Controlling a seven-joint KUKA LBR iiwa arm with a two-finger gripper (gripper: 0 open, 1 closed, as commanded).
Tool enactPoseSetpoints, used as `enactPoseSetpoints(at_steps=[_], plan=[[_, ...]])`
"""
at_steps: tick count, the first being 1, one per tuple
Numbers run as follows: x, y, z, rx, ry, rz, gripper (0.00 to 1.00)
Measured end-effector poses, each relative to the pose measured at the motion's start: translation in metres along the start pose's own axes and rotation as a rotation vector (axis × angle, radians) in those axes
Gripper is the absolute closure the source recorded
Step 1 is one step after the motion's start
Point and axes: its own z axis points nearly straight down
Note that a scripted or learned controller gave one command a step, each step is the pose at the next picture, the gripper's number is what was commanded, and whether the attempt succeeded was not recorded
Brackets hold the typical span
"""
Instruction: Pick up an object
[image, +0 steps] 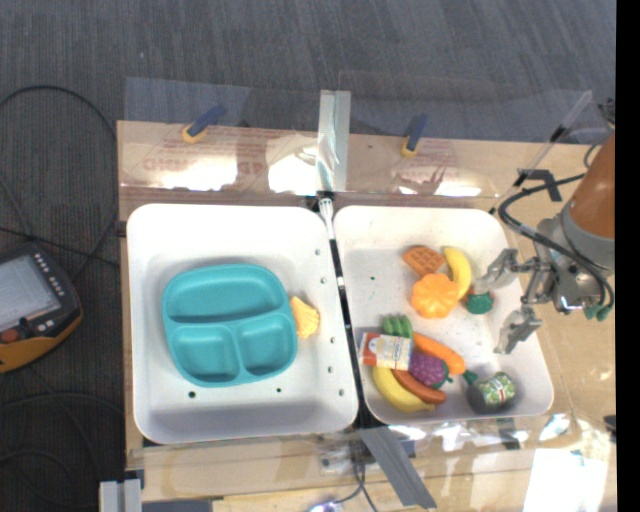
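Observation:
My gripper (504, 306) hangs open over the right edge of the right bin (372, 268), fingers spread and nothing between them. Just left of its fingertips lies a small green toy (480, 301), beside a yellow banana (458, 268) and an orange pumpkin (435, 296). A brown waffle (423, 259) sits behind them. Toward the front lie a carrot (441, 352), purple grapes (428, 370), a second banana (394, 390), a white and red carton (387, 350) and a dark green can (492, 390).
The left bin (145, 400) holds a teal divided plate (232, 322) with a small yellow toy (305, 317) at its right side. A metal divider (333, 140) rises at the back between the bins. A handheld pendant (30, 300) lies far left.

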Motion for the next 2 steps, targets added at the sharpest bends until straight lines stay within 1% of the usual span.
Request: enactPoseSetpoints(at_steps=[1, 2], plan=[[-0.035, 0.009, 0.117, 0.015, -0.027, -0.125, 0.00], [0.021, 0.024, 0.138, 0.004, -0.020, -0.074, 0.00]])
